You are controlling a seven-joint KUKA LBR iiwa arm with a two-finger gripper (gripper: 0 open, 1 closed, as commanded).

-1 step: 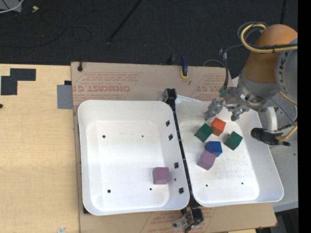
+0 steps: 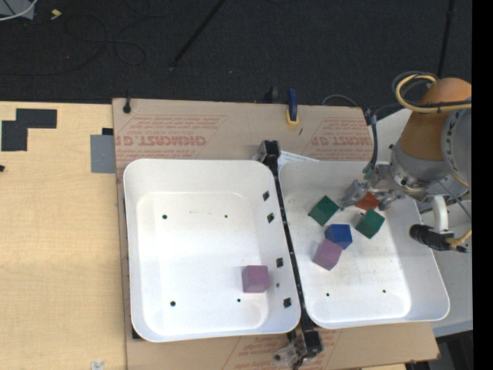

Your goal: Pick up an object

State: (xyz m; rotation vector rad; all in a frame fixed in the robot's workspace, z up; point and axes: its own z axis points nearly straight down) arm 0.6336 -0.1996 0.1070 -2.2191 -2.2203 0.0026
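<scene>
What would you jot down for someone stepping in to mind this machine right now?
Gripper: low in the right bin, over a small red block; whether it grips the block cannot be told.
Right bin also holds two green blocks, a blue block and a purple block, close together.
Left bin: one purple block near its lower right corner.
Done: arm has reached the cluster.
Left: confirm a grasp, lift a block out.

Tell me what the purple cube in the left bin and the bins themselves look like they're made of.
Purple cube: probably painted wood or plastic; flat matte faces, crisp edges, no shine, so either is possible. Left bin and right bin: likely moulded plastic; smooth white surfaces, rounded corners and a thin raised rim suggest that.
</scene>
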